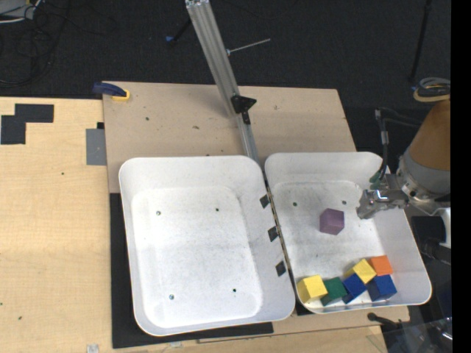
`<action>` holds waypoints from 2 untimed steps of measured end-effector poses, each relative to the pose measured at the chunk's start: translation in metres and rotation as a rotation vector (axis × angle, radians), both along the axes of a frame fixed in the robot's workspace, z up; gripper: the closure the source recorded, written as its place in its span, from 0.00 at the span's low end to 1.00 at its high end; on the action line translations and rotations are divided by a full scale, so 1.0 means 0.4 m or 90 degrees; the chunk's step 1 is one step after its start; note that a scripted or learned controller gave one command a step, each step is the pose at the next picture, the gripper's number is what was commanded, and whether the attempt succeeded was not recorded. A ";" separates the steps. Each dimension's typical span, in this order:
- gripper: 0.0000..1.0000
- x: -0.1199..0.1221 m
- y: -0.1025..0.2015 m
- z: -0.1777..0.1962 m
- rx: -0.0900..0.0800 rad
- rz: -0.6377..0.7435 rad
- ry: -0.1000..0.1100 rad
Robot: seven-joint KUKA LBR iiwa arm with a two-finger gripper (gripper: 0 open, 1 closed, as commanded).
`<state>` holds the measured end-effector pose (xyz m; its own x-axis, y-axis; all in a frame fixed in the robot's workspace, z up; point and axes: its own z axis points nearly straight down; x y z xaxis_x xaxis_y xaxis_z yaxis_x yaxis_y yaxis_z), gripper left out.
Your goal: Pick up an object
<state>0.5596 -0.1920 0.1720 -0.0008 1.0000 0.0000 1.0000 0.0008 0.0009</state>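
Purple cube (332,221) sits alone, left of the gripper (366,206); finger spread unclear. Lower squarely over it, away from the corner blocks (353,282).

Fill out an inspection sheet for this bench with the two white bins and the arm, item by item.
Surface: wooden bench bearing a left bin and a right bin side by side, on a black mat.
Job's things: purple block alone mid right bin; yellow block, green block, blue blocks, a second yellow block and an orange block bunched at its near corner.
Clutter: blue and yellow clamp at the bench's far left corner.
Grippers: gripper over the right bin's right side, beside the purple block, apart from it.
Cables: cables on the dark floor, far left.
Surroundings: slanted metal rail rising behind the bins.
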 end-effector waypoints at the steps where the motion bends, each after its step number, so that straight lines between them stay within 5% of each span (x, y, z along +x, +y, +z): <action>1: 1.00 0.002 -0.002 0.106 0.000 0.000 -0.001; 2: 1.00 0.028 0.131 0.085 0.002 0.002 0.003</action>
